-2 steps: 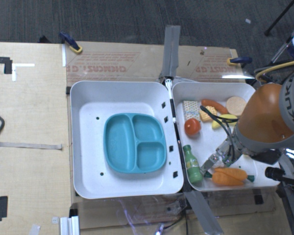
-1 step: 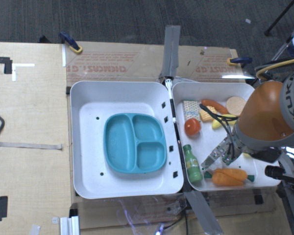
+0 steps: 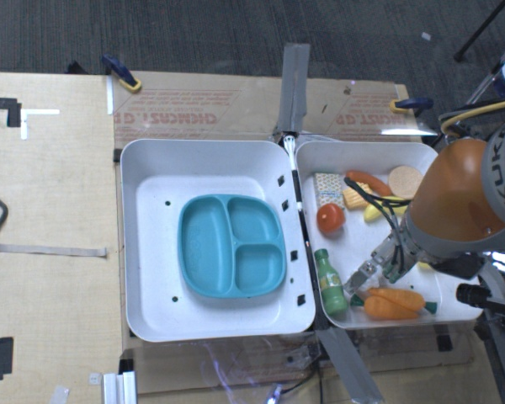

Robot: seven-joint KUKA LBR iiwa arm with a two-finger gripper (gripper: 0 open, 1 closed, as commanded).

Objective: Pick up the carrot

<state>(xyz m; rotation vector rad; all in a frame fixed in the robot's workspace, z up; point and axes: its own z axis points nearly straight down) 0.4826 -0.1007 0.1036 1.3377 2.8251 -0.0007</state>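
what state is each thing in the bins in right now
carrot: lying flat near the front wall of the right bin, not lifted
gripper: low in the right bin, just left of the carrot
green bottle: lying on its side
tomato: resting on the bin floor
teal plate: flat in the left bin, compartments bare

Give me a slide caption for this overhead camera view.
Gripper poised beside the carrot in the right bin.
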